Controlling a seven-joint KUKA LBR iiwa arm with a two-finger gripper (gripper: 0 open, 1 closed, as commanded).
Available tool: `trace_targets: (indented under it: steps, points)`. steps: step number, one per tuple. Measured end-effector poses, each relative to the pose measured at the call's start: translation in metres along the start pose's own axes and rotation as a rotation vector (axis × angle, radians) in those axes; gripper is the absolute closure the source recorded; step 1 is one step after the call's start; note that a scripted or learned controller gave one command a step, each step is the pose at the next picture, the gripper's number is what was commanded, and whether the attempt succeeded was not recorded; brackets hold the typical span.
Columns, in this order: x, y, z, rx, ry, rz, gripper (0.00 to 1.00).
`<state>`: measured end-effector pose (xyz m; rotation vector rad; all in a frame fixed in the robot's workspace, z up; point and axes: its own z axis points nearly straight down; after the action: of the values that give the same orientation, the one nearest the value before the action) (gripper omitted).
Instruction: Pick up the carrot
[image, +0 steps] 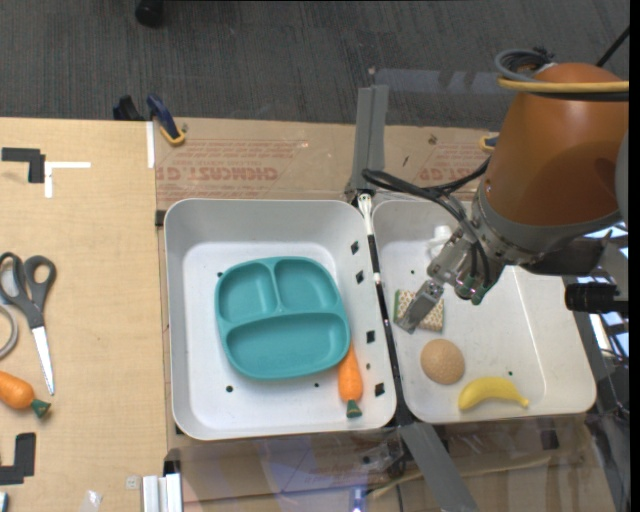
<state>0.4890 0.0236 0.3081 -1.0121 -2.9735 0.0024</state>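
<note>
Seen from above at a slant, two shallow white bins sit side by side on the tabletop. My pincer (425, 305) hangs over the right bin (545, 330), near that bin's left wall, its two fingers slightly apart and clamped on nothing. Just below its tips lies a small speckled sponge piece (432, 318). Nearer the right bin's front edge rest a tan egg-shaped ball (442, 361) and a yellow banana (492, 394).

The carrot (350, 378) lies in the left bin (190, 330), in its front right corner, touching the lower right edge of a teal divided plate (282, 317).

On the tabletop's left edge lie scissors (32, 310) and a second carrot (18, 392), well apart from both bins.
</note>
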Motion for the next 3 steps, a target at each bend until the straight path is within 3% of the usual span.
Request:
trace_targets:
  steps: [1,2,3]
  points:
    - [0.037,0.030,0.094,0.002,0.002,0.326,0.00]
    - [-0.015,0.046,0.117,0.002,0.000,0.488,0.00]
    - [0.024,0.011,0.118,0.004,0.002,0.893,0.00]
